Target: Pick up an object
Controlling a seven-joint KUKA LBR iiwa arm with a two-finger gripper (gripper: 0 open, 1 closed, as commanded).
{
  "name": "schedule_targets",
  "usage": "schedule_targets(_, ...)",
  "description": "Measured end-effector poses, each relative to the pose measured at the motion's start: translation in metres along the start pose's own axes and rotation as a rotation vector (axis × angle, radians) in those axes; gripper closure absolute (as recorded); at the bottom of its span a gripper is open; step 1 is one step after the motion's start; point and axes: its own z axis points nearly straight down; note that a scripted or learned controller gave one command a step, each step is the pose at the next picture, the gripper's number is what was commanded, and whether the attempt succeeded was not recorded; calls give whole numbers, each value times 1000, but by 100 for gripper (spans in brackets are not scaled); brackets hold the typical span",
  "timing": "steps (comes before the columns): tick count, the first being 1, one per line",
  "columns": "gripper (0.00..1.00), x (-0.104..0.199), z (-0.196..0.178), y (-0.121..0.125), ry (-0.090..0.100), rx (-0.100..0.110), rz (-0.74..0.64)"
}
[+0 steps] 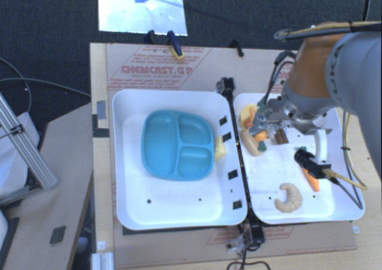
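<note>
Camera view, right bin point(271, 170): we log the gripper point(262, 124) low over a yellow piece point(246, 114), an orange piece point(261, 137) and a brown block point(280, 137) near the bin's left wall. We cannot tell whether it is open or closed. A curled beige piece point(289, 197) lies near the front, and a blue divided plate point(178, 144) sits in the left bin point(131, 203).

The scene is taken by a single camera fixed above the bench point(197, 63) and tilted down at a slant, so that the bench's far edge is laid toward the top of the frame and its near edge toward the bottom. The left bin point(128, 203) and the right bin point(334, 206) are both held whole in frame at middling range, with dark floor point(48, 12) seen past the far edge. The arm point(352, 66) is caught entering from the right, and the tool point(262, 124) is viewed from above over the right bin.
</note>
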Motion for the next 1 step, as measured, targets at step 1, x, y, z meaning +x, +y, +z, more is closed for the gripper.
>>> schedule_targets(1,100,68,-91,31,2,1,0)
